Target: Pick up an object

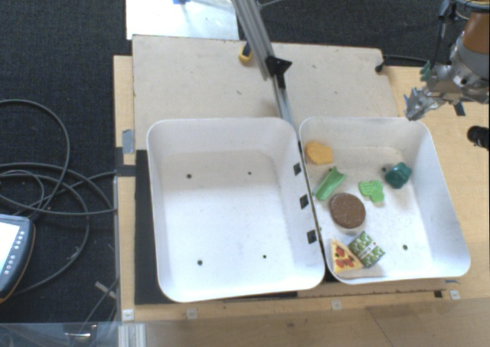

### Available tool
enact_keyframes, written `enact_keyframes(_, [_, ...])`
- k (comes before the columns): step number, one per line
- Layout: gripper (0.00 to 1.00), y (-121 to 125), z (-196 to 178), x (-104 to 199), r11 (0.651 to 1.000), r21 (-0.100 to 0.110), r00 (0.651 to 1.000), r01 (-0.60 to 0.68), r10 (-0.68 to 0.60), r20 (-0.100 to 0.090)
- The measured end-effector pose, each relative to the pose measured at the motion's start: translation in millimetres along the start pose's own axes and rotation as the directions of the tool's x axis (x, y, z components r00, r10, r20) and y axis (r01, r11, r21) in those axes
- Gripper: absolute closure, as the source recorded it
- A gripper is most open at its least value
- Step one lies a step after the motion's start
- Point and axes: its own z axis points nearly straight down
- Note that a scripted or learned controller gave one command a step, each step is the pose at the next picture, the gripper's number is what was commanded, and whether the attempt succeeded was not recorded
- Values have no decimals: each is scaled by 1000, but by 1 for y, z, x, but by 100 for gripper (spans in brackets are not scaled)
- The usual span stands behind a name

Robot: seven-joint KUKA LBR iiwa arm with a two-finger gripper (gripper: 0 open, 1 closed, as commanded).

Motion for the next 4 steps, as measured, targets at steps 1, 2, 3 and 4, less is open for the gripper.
enact_keyframes(1, [100, -6, -7, 43, 1000, 6, 1000, 3, -3, -3])
enact_keyframes(2, [100, -17, -19, 95, 1000, 7, 1000, 4, -4, -5])
enact_keyframes(3, [100, -30, -9, 153, 1000, 10, 1000, 4, -4, -6])
enact_keyframes(4, [100, -35, -2, 202, 1000, 9, 1000, 4, -4, -6])
